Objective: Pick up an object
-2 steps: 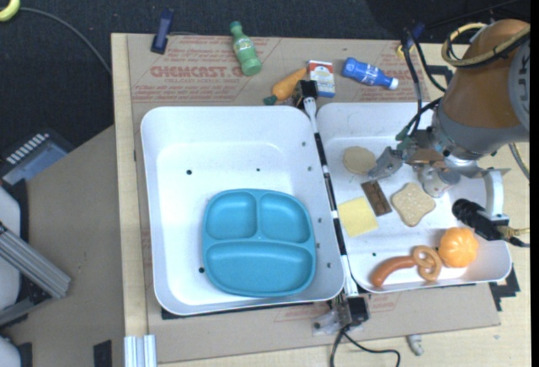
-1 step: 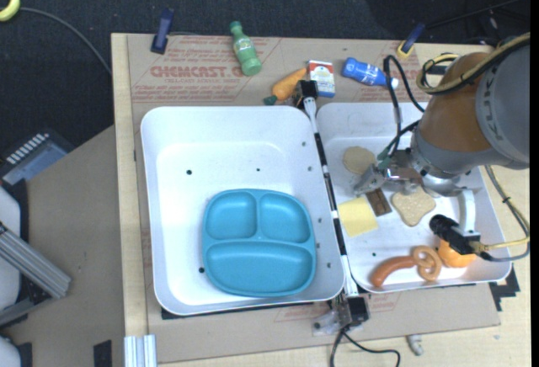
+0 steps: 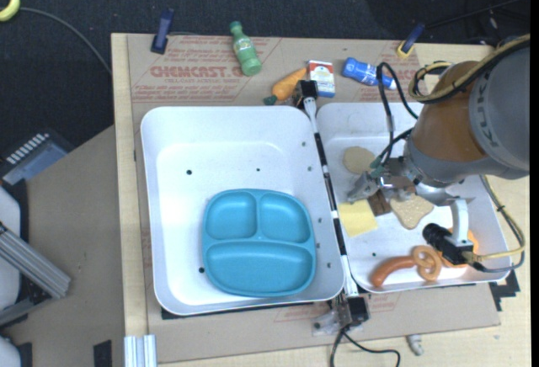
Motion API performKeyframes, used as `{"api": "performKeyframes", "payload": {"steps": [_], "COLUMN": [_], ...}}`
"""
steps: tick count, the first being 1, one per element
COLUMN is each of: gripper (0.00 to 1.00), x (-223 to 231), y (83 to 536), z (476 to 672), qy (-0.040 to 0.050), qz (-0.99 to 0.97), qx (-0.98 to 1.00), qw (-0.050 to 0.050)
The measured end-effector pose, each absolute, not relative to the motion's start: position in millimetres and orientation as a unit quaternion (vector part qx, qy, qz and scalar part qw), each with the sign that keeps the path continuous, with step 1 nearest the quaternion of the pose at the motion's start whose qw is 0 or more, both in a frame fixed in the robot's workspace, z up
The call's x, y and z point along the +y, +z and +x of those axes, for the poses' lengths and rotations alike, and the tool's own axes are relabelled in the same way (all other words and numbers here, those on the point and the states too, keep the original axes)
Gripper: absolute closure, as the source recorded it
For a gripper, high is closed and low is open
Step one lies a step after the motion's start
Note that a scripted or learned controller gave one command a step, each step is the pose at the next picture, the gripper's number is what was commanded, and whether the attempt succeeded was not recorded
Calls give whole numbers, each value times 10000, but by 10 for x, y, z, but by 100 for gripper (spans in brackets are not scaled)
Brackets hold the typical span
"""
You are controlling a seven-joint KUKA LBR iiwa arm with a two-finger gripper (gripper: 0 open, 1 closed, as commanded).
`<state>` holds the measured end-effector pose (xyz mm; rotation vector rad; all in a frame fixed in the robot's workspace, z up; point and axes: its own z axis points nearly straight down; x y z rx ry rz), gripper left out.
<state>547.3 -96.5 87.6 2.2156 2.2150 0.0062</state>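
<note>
Right bin (image 3: 354,117): the likeliest target is a yellow block (image 3: 357,220), lying flat on the bin floor close to the divider between the two bins, its long axis running roughly from 10 to 4 o'clock. The gripper (image 3: 376,185) hangs just above and to the 1 o'clock side of the block, so the block lies toward 7 o'clock from it. A small dark brown piece (image 3: 379,205) sits directly beneath the gripper, touching or nearly touching it; whether it is clamped cannot be told, and how wide the gripper stands cannot be made out, since wrist and cabling crowd that spot. Nearby items: a tan round piece (image 3: 357,159) at 11 o'clock from the gripper; a pale bread-like slice (image 3: 412,212) at 4 o'clock, partly covered by the arm (image 3: 459,125); a pretzel (image 3: 425,263) and an orange sausage shape (image 3: 389,268) near the bin's near rim. Left bin (image 3: 168,138): holds a blue divided plate (image 3: 258,241), well apart from the gripper. The right bin's far side at 3 o'clock is hidden by the arm.
</note>
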Motion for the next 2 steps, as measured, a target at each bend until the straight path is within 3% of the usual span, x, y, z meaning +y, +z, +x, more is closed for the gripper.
{"api": "performKeyframes", "payload": {"steps": [2], "gripper": [0], "x": [-1076], "y": [871], "z": [5538], "qy": [26], "qz": [7067], "qx": [7075], "qw": [30]}}
